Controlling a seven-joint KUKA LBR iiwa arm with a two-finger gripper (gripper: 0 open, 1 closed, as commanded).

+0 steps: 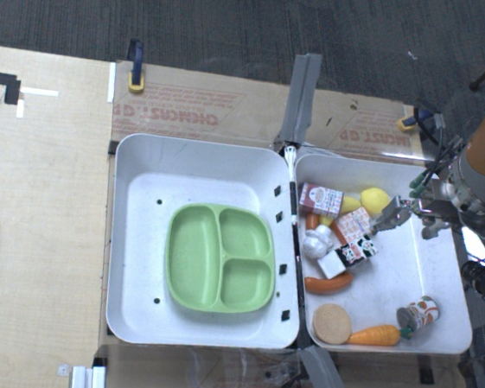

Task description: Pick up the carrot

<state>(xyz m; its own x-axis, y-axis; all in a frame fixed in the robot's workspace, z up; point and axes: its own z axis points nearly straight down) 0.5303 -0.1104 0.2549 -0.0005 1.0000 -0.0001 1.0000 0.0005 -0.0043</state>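
Observation:
The orange carrot [374, 335] lies flat along the front wall of the right bin [441, 281], its green top pointing right. A round tan biscuit [331, 323] sits just left of it and a small tipped can [417, 315] just right and above. My gripper [412, 221] hangs over the back right part of the same bin, well behind the carrot and apart from it. It is open, with nothing between its fingers [391, 217].
A heap fills the right bin's back left: a pink carton [321, 198], a yellow lemon [374, 199], a cow-print milk carton [354, 249], a white lump [317, 243] and a sausage [328, 284]. The left bin [135, 220] holds a green divided plate [220, 258].

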